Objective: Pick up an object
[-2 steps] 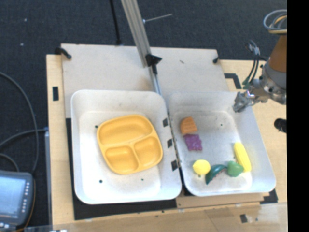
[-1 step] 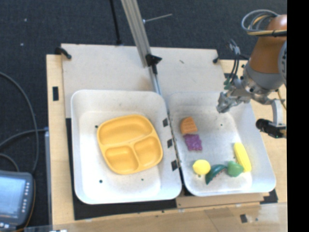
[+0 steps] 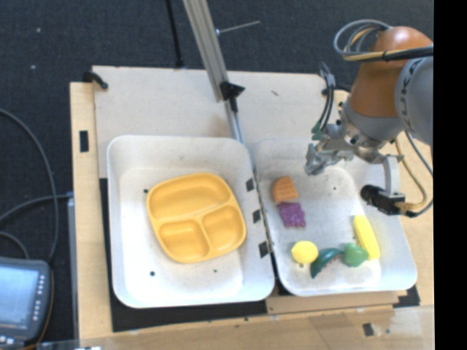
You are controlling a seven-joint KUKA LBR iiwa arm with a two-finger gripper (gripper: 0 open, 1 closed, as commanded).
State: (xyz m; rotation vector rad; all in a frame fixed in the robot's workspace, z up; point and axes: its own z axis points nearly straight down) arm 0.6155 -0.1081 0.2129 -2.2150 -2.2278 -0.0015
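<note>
The right bin holds several toy foods. An orange bread-like piece lies near its left wall, with a purple bunch of grapes just below it. Toward the front sit a yellow lemon, a dark green piece, a lighter green piece and a long yellow corn-like piece. My gripper hangs over the back of this bin, up and to the right of the orange piece, with nothing seen in it.
The left bin carries a yellow divided plate. A slanted metal rail rises behind the bins. A screen stands at the lower left, off the bench.
</note>
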